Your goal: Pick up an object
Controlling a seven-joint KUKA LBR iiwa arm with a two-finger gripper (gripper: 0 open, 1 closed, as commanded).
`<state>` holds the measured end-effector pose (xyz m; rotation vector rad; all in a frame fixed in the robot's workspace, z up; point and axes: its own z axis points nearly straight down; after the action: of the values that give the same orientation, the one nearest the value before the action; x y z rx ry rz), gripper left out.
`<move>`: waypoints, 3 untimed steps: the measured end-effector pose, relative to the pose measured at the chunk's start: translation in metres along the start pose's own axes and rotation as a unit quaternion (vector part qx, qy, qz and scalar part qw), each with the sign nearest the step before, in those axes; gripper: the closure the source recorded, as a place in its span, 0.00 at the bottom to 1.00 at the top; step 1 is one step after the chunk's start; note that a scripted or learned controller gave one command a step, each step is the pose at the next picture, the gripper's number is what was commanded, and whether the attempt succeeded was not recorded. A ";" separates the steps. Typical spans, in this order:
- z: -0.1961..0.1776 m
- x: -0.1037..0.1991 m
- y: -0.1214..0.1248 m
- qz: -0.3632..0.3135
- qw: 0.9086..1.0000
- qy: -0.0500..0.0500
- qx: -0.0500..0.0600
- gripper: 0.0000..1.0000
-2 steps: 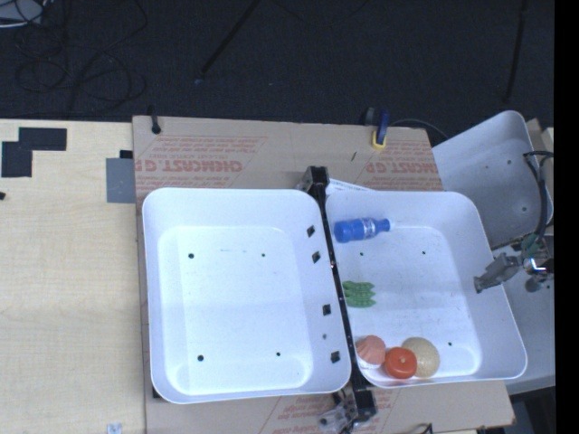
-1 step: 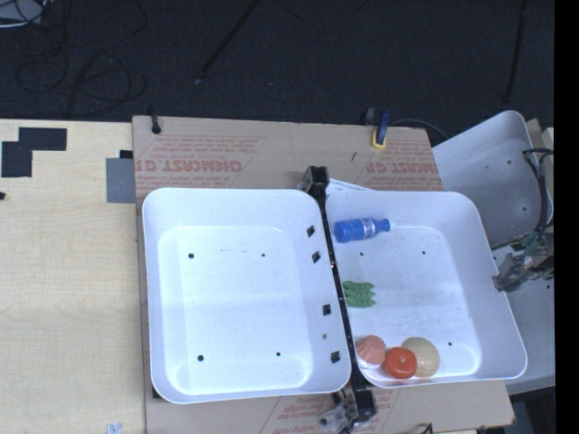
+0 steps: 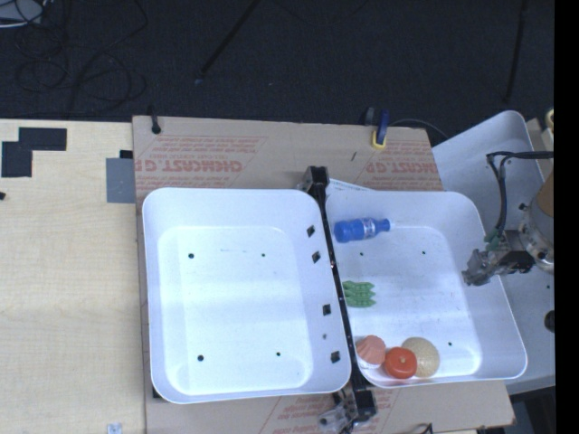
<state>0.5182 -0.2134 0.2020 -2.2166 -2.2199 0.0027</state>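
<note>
At the far left of the frame the pale wooden surface (image 3: pixel 63 269) shows bare, with a few dark patches near its upper left. Next comes a sheet of printed cardboard (image 3: pixel 271 152) that lies under the 2 bins. The left bin (image 3: pixel 154 242) fills the middle-left of the frame, white and shallow, with small dark dots on its floor. A black divider (image 3: pixel 330 278) runs along the seam where the 2 bins meet.

The right bin (image 3: pixel 488 333) holds all the objects. A blue bottle (image 3: pixel 360 230) lies on its side in the bin's upper left part, cap pointing right. Below it, close to the divider, sits a small green item (image 3: pixel 358 294). In the lower left corner of that bin 3 round things touch in a row: a pinkish piece (image 3: pixel 369 349), an orange-red one (image 3: pixel 400 363) and a tan one (image 3: pixel 422 354).

At the right edge of the frame the tool (image 3: pixel 479 271) hangs over the bin's right rim, well apart from every object. Nothing is visible in it, and from here I can't tell how it is set.
</note>
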 end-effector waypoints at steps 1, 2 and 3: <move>0.017 0.001 0.082 -0.001 1.000 -0.002 -0.003 1.00; -0.078 -0.001 0.084 0.000 1.000 -0.003 -0.006 1.00; -0.118 -0.001 0.049 0.002 1.000 -0.001 -0.002 1.00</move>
<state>0.5673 -0.2144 0.3197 -2.2247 -2.2185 0.0001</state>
